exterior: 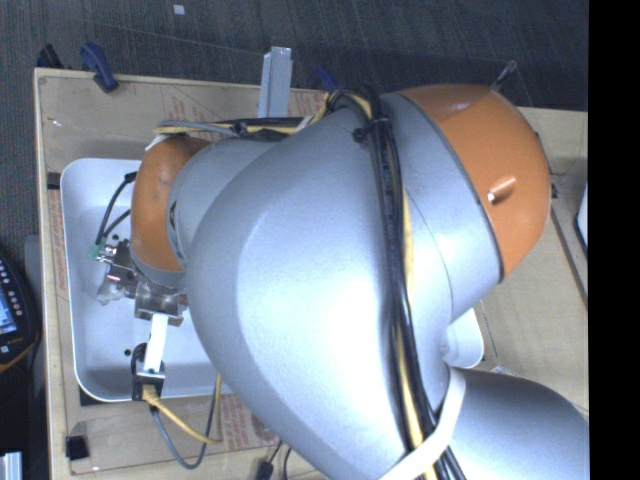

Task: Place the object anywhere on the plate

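1. At the far left the wooden worktop (60, 108) carries a blue clamp (100, 68) at its back edge, and the left bin (85, 208) sits just inside it. The strip of the bin's white floor that can be seen is bare.
2. Over that floor hangs the wrist, with its orange band (155, 208) above and the jaws low over the left bin's middle. They are turned away and blurred among cables, so I cannot tell how far open they are or whether anything sits between them.
3. The grey arm (320, 288) covers the middle of the view and most of both bins, so I cannot tell where the object or the plate lies. Either could be under the arm's bulk.
4. Further right is the arm's orange cap (480, 168), with a stretch of plain worktop beyond it.
5. Judging progress: nothing here confirms a grasp or a placement. With the jaws down in the left bin, my guess is that the work is at the picking end, either reaching for the object or closing on it. The carry to the plate and the release there look to be ahead.
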Action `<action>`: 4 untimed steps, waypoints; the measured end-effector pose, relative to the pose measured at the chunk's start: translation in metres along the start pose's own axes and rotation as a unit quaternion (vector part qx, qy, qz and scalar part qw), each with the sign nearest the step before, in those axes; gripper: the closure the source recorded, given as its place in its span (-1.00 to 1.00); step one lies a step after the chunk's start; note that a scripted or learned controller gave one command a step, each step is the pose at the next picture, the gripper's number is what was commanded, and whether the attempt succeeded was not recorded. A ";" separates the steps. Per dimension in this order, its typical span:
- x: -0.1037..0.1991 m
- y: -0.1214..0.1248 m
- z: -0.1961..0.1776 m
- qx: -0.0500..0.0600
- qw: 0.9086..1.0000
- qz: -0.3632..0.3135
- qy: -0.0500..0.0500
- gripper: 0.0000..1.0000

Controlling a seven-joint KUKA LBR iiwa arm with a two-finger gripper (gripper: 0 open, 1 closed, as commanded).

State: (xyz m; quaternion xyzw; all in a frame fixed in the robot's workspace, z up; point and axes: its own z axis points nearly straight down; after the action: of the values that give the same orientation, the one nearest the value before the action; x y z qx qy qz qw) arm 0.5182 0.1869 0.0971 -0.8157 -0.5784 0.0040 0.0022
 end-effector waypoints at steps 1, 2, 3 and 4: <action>0.009 -0.050 -0.015 -0.001 1.000 0.006 0.000 -1.00; 0.031 -0.007 -0.131 -0.002 1.000 -0.022 0.002 -1.00; 0.034 -0.009 -0.140 0.001 1.000 -0.029 0.000 1.00; 0.048 0.043 -0.086 -0.002 0.986 -0.164 0.000 1.00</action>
State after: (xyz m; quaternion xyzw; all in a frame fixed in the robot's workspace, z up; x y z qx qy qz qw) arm 0.5757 0.2183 0.1830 -0.7098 -0.7043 0.0020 0.0013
